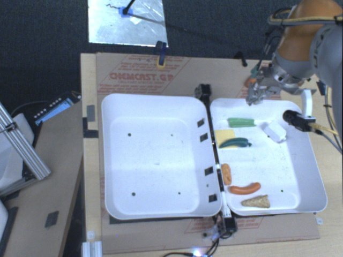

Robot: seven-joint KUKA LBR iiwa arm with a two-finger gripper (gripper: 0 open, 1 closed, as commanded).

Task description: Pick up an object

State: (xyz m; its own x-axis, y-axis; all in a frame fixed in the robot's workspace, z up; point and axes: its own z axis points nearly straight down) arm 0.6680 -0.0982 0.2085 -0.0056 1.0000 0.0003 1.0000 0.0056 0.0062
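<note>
Two white bins are set side by side on the desk (91,68). All the toys are kept in the right bin (308,159): a green bean (241,122), a yellow block (225,136), a dark green pepper (236,142), a white piece (274,131), a sausage (245,188) and a tan wedge (256,201). The claw (256,96) is held over the far edge of that bin, with nothing seen in it. Whether it is released cannot be told, as it is too small. A toy could be missed or pushed against the wall if the claw is lowered off-centre.
</note>
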